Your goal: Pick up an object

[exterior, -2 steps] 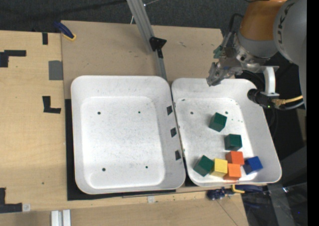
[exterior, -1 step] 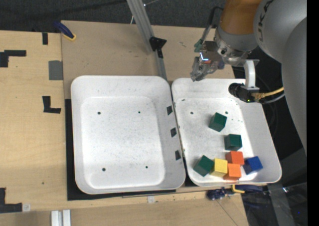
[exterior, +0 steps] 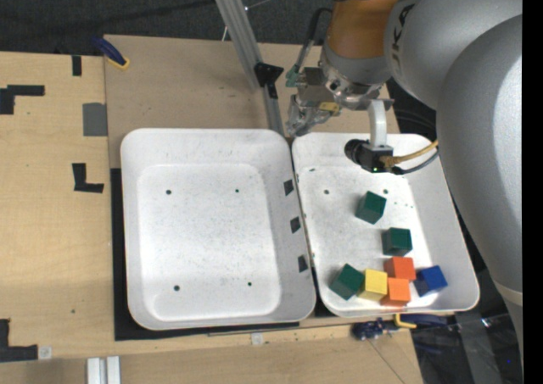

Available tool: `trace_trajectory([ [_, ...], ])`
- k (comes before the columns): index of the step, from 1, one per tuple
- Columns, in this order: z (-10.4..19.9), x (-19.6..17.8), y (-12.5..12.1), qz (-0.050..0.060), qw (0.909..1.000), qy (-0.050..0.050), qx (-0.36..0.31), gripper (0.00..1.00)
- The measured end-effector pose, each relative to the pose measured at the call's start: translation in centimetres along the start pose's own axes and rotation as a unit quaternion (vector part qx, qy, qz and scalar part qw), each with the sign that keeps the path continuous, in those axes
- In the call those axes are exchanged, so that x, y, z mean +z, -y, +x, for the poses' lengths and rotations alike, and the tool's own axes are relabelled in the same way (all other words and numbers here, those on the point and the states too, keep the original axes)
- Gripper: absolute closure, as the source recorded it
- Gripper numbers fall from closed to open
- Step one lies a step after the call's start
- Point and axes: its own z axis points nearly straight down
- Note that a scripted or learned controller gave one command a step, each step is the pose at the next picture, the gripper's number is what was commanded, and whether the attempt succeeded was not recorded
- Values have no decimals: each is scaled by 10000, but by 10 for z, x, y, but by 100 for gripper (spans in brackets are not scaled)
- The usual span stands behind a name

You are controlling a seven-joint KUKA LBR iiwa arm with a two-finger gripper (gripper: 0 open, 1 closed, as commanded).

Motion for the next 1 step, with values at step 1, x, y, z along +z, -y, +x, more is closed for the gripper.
trace_trajectory([
  [1, 63, 2, -4, -2, 10000, -1, -2, 100],
])
